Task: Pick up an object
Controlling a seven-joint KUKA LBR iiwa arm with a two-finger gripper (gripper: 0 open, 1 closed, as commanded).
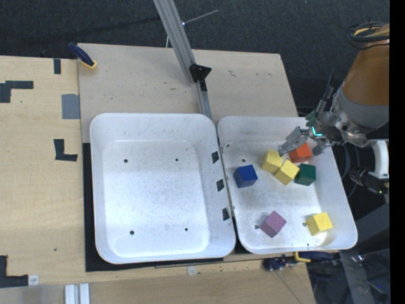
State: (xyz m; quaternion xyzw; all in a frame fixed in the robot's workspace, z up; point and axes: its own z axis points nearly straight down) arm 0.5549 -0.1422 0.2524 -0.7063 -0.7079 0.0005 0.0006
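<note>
Your gripper (297,143) sits low in the right bin (253,128), at the orange block (302,151); you cannot tell whether it grips. Just left lie two yellow blocks (280,167), a green block (305,175) nearer, a blue block (245,175) further left.

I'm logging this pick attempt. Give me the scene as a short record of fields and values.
arm: reaches in from the right, over the right bin
tool: low over the orange block, at the cluster's upper edge
cluster: two yellow blocks, green block
apart: blue block, purple block, third yellow block
left bin: beside the right bin
grasp: cannot tell
</note>
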